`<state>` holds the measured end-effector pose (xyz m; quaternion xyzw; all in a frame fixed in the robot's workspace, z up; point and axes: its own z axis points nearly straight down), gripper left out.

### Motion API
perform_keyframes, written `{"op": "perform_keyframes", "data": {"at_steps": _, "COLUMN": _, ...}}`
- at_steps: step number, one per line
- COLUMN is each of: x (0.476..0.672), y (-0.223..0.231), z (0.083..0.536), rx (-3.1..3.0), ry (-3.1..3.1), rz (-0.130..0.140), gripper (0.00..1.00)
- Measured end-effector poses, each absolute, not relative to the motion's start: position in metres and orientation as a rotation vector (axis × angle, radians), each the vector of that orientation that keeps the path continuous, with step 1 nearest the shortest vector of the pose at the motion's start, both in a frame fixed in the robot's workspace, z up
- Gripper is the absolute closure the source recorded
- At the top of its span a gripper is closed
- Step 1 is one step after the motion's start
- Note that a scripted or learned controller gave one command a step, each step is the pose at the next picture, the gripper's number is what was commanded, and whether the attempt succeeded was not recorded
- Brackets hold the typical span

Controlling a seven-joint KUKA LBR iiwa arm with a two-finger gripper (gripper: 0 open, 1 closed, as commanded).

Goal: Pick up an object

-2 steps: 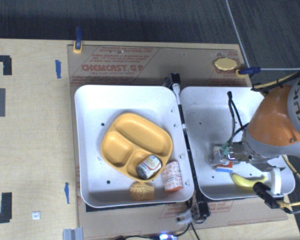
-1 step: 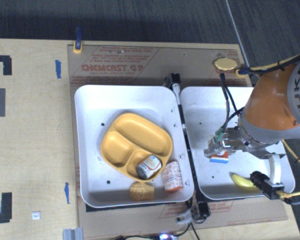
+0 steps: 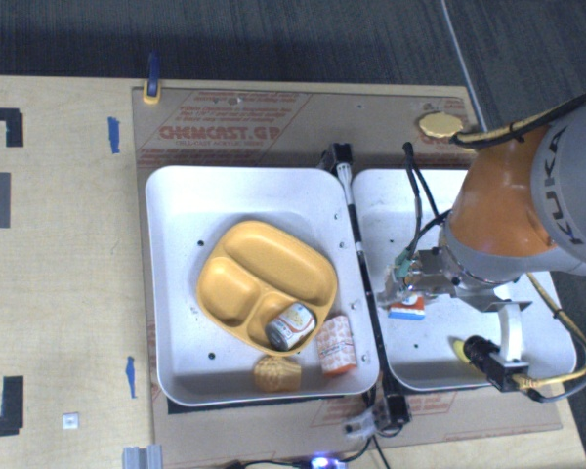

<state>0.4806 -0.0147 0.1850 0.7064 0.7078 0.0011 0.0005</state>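
Observation:
My gripper [image 3: 410, 279] hangs low over the left part of the right bin [image 3: 439, 374], under the grey and orange arm [image 3: 508, 208]. A small red, white and blue object [image 3: 407, 310] lies on the bin floor just below it; I cannot tell whether they touch. In the left bin [image 3: 171, 262] a yellow divided plate [image 3: 264, 267] holds a small can [image 3: 291, 326] in its near compartment. An orange bottle [image 3: 336, 346] and a brown ridged object [image 3: 276, 372] lie by the plate's near edge.
A black divider bar [image 3: 356, 252] runs between the two bins. Black cables [image 3: 420, 198] loop above the right bin, and a black and yellow connector [image 3: 486, 357] hangs at its near right. A gold disc [image 3: 441, 124] lies on the cardboard behind.

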Motion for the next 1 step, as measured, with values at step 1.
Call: {"op": "perform_keyframes", "data": {"at_steps": 1, "x": 0.4825, "y": -0.0148, "z": 0.1952, "rx": 2.216, "ry": 2.22, "rz": 0.008, "gripper": 1.0}}
